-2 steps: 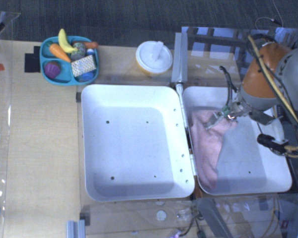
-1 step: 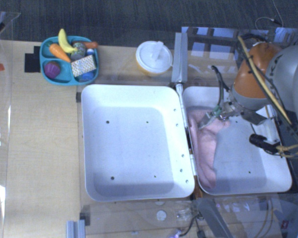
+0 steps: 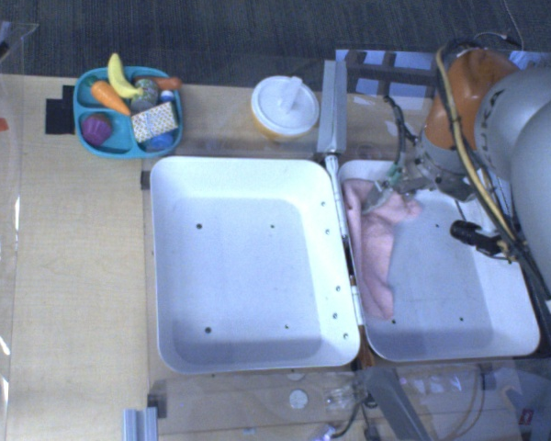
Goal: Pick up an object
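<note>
A: Looking down on the worktop (image 3: 64, 274), two white bins side by side. Left bin (image 3: 248, 265) bare white inside, right bin (image 3: 459, 292) with a pink cloth (image 3: 375, 246) bunched along its left wall.

B: Pincer (image 3: 397, 180) down at the cloth's far end, right at the top left corner of that right bin. Touching the fabric, by the look of it. Open or closed, cannot tell from this slant.

A: Grey arm (image 3: 523, 145) reaching in from the right, orange band (image 3: 464, 95) above the wrist, cables draped across it.

B: Beyond the bins, a blue divided tray (image 3: 84, 141) of toy food at far left: banana (image 3: 121, 79), carrot (image 3: 108, 96), something purple (image 3: 96, 129).

A: And a white lidded container (image 3: 286, 106) just behind the left bin, near the divider between the two.

B: Cloth lying flat against the bin floor, rumpled near the pincer.
</note>
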Motion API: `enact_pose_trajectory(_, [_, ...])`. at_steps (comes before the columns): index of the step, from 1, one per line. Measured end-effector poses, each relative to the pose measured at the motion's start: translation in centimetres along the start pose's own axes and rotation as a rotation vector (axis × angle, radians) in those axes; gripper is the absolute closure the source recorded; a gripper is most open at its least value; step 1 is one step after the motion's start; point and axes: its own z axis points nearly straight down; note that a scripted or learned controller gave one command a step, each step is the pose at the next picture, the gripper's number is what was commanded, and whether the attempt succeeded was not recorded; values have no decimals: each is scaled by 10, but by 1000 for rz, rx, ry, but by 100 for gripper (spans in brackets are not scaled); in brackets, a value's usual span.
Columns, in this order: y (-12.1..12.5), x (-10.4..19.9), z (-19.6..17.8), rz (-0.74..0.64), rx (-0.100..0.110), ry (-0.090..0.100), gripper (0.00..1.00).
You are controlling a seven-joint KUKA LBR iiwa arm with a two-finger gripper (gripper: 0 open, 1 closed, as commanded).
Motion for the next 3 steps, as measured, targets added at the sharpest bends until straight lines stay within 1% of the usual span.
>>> enact_pose_trajectory(1, [-38,-53,-1,-28,-7,-6,0])
enact_pose_trajectory(2, [-35,-51,-13,-31,-13,-6,100])
enact_pose_trajectory(3, [-35,-52,-13,-31,-13,-6,0])
